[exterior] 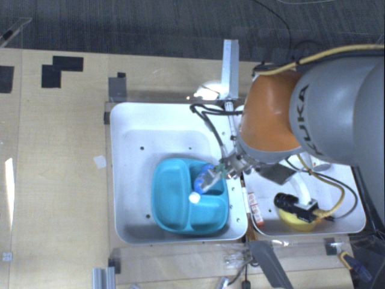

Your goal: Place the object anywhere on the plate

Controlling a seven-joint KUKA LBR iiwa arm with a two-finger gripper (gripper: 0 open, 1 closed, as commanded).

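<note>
Risk, primary: the small clear bottle (203,182) with a white cap lies at a slant over the right-hand side of the blue divided plate (171,191), cap end lowest and pointing toward the plate's centre ridge. If it is let go from this tilt, it is round enough to roll or bounce. The plate's right rim is close by, so it could end up off the plate and on the floor of the white bin (132,137) that holds the plate.

Risk, secondary: the plate looks light. Any downward push or sideways drag at its right edge could tip or shift it.

End effector (224,170): it sits just above the plate's upper right corner, and the bottle's upper end meets its tip. Whether it is closed on the bottle or merely touching it cannot be told; that area is too small and blurred.

Arm (337,113): it reaches in from the plate's right, its orange band above and right of the plate. The wrist is pitched down and toward the plate, and the bulk hangs over the counter right of the plate.
</note>
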